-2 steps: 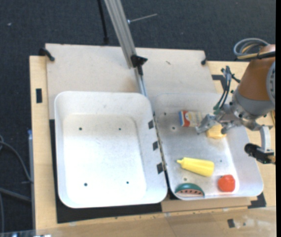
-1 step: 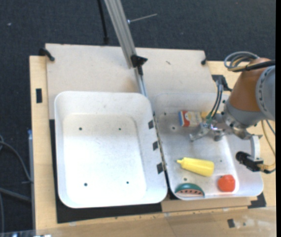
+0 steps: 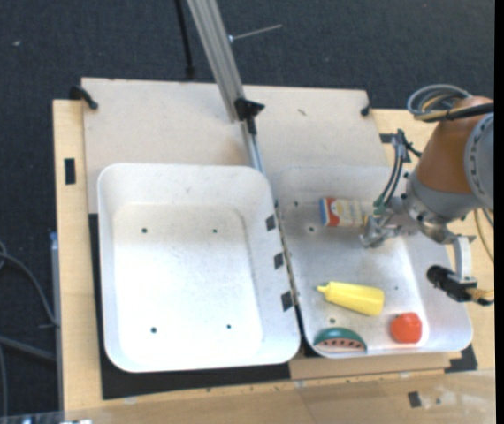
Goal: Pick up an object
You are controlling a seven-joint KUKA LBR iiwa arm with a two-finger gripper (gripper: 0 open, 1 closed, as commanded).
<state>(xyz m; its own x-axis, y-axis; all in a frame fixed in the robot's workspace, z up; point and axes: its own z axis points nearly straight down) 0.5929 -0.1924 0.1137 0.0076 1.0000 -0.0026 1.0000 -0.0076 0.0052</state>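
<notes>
Camera view, right-hand white bin (image 3: 438, 329) as landmark: near rim, a watermelon-slice toy (image 3: 339, 341), an orange ball (image 3: 406, 328), a yellow plastic bottle (image 3: 353, 297). Farther in, a small white carton (image 3: 341, 211) lies just beside the gripper (image 3: 374, 234), whose opening cannot be told. Risk: a sideways nudge pushes the carton away.

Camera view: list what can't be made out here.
- Gripper: too small and blurred to tell open or shut.
- Carton: label blurred; right end meets the gripper, grasp unclear.
- Watermelon slice: lower part hidden by the right bin rim.
- Arm: cut off by the right edge.
</notes>
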